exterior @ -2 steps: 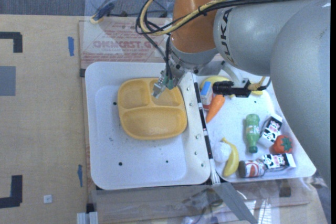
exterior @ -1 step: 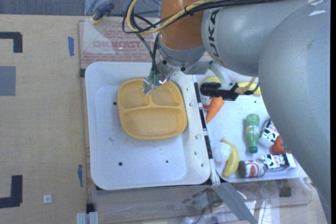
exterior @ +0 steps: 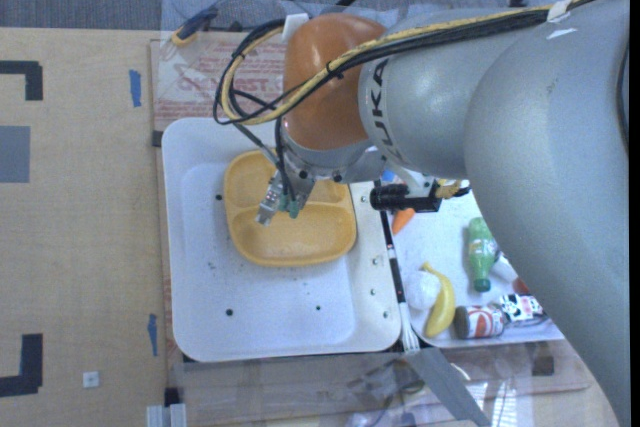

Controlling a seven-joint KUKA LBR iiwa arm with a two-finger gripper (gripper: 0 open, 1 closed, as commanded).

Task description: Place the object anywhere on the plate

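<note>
A yellow divided plate (exterior: 300,240) lies in the left white bin (exterior: 200,295), toward its upper middle. My gripper (exterior: 280,200) hangs low over the plate's centre, below the orange wrist band. A small greenish bit (exterior: 294,206) shows at the gripper's tip; I cannot tell whether it is a held object or part of the gripper. The arm hides the plate's upper right part.
The right bin (exterior: 400,315) holds an orange carrot-like piece (exterior: 402,219), a green bottle (exterior: 481,253), a banana (exterior: 440,301), a white lump (exterior: 422,287), a red can (exterior: 483,321) and a small toy (exterior: 520,307). The big grey arm covers the right bin's upper part.
</note>
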